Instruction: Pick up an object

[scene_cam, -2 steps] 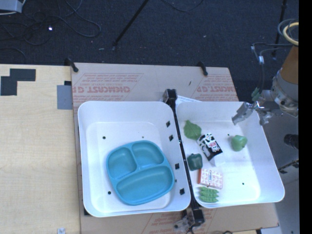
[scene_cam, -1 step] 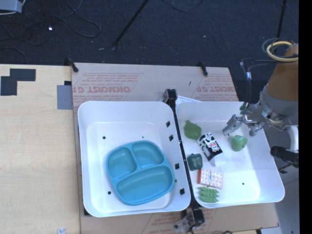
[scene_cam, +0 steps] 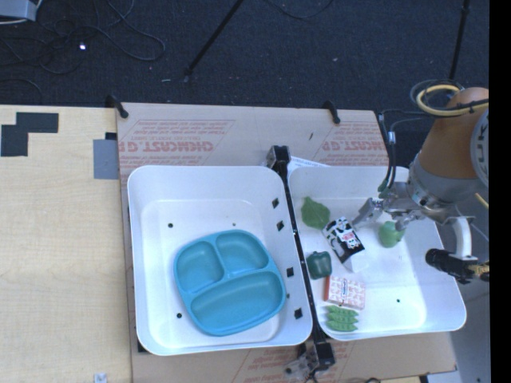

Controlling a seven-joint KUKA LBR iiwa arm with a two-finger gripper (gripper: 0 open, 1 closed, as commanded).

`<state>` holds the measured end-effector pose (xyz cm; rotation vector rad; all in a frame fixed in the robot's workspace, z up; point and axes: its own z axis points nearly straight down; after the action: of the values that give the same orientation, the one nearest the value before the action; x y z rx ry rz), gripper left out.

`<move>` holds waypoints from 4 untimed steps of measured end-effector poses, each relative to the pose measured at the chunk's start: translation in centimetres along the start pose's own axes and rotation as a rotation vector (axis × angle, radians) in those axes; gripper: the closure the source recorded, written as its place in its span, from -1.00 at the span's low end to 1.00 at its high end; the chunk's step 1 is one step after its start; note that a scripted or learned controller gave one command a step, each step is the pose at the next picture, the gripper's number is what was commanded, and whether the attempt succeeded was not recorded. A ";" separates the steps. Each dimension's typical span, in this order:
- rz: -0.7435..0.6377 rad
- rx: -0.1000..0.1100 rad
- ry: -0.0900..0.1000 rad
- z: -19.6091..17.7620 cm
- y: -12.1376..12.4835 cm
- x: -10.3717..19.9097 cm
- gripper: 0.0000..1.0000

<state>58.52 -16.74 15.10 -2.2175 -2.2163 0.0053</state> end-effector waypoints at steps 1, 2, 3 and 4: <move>0.000 -0.009 0.002 3.6 0.2 0.2 -1.00; 0.002 -0.025 -0.006 2.2 0.5 0.0 1.00; -0.001 -0.008 -0.003 -2.2 0.6 -0.6 1.00; 0.001 -0.010 -0.004 -7.5 0.1 -1.4 1.00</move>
<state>58.64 -18.17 22.59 -2.2255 -2.2217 -0.0016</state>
